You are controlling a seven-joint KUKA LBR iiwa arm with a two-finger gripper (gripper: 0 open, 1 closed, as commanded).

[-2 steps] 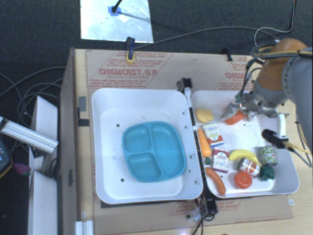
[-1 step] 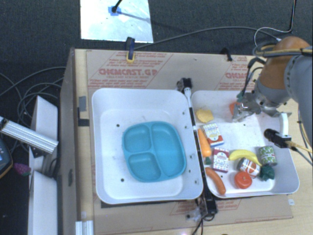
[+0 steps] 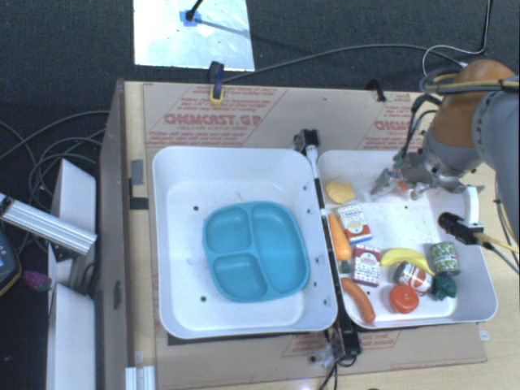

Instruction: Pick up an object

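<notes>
The gripper (image 3: 396, 182) hangs over the far part of the right bin (image 3: 487, 299), its fingers apparently spread with nothing between them, though the angle makes that hard to confirm. Just beside it toward the bins' divider lies a yellow lemon-like piece (image 3: 340, 192). Nearer the camera sit two small cartons (image 3: 354, 223), a carrot (image 3: 340, 237), a banana (image 3: 405, 257), a green can (image 3: 444, 257), a tomato (image 3: 404, 298) and a sausage (image 3: 358, 299). The left bin (image 3: 179, 185) carries a blue divided plate (image 3: 255, 250).

blue divided plate (image 3: 256, 250), left white bin (image 3: 175, 218), cardboard sheet (image 3: 244, 116)
</notes>
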